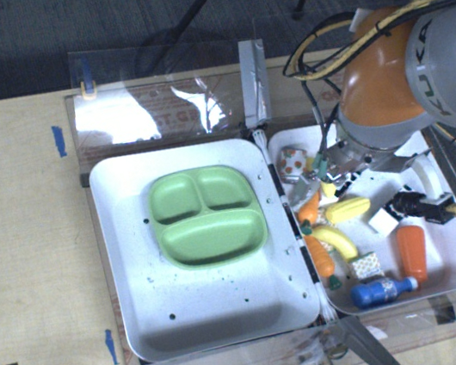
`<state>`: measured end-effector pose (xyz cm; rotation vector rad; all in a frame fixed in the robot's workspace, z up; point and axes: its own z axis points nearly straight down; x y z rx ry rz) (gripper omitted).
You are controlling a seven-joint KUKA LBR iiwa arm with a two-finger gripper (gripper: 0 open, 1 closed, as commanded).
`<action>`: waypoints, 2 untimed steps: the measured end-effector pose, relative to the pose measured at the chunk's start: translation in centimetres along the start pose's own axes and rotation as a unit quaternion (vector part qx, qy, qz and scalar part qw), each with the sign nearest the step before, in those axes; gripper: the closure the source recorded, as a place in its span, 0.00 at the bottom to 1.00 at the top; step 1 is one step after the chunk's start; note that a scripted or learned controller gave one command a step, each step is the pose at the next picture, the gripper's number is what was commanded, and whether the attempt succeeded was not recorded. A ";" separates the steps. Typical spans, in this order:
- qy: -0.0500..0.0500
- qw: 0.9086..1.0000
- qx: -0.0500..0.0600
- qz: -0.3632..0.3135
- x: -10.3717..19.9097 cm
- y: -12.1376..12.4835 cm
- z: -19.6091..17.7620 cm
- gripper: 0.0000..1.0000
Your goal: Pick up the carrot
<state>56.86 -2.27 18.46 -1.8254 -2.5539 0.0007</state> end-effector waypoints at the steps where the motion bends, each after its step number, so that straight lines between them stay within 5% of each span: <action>1: 0.000 0.999 0.000 0.047 3.8 -6.1 0.1 0.00; 2: 0.000 0.999 0.000 0.048 3.7 -6.1 0.1 0.00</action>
